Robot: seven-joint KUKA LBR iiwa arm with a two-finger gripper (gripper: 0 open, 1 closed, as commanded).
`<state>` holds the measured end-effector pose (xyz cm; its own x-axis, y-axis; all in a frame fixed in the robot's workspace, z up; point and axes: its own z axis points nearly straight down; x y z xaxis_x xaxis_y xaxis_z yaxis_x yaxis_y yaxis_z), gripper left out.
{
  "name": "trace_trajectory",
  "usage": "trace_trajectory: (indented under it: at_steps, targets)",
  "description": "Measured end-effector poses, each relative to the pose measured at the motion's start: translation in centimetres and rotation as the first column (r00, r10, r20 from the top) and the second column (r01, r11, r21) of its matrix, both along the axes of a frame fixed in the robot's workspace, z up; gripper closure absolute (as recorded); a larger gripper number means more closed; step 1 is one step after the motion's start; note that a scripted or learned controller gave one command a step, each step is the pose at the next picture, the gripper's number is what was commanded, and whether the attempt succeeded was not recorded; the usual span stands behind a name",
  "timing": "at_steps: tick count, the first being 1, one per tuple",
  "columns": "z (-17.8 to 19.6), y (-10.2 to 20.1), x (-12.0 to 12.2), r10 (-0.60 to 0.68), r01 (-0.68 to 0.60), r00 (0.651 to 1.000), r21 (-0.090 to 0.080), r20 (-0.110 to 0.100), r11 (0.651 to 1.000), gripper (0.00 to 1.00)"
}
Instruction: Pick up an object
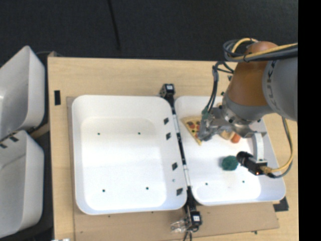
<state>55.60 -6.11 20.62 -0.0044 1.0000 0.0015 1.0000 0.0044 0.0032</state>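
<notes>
The gripper [204, 132] hangs over the pizza-slice toy [191, 126] near the right bin's [220, 192] inner wall; I cannot tell the jaws' state. So close to that wall, the toy may slip away.

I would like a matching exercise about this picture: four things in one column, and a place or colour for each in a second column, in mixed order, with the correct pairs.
Things:
1. green object
2. pizza-slice toy
3. gripper
4. left bin

Places or colours:
A. white, beside the right bin
B. over the pizza-slice toy
C. near the divider, right bin
D. dark green, middle of right bin

Pairs: 1-D, 2-C, 3-B, 4-A
</notes>
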Motion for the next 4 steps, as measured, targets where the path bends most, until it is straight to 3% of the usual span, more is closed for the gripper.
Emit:
trace_trajectory:
  at_steps: [1, 2, 3, 4]
  targets:
    - [27.3, 4.7, 0.9, 0.002, -0.002, 1.000, -0.001, 0.019, 1.000, 1.00]
    - [35.0, 14.1, 3.9, 0.006, -0.006, 1.000, 0.001, 0.010, 1.000, 1.00]
    - [34.4, 22.6, 10.7, 0.004, -0.004, 1.000, -0.001, 0.001, 1.000, 1.00]
    - [34.4, 23.5, 13.4, -0.001, 0.001, 1.000, -0.003, -0.001, 1.000, 1.00]
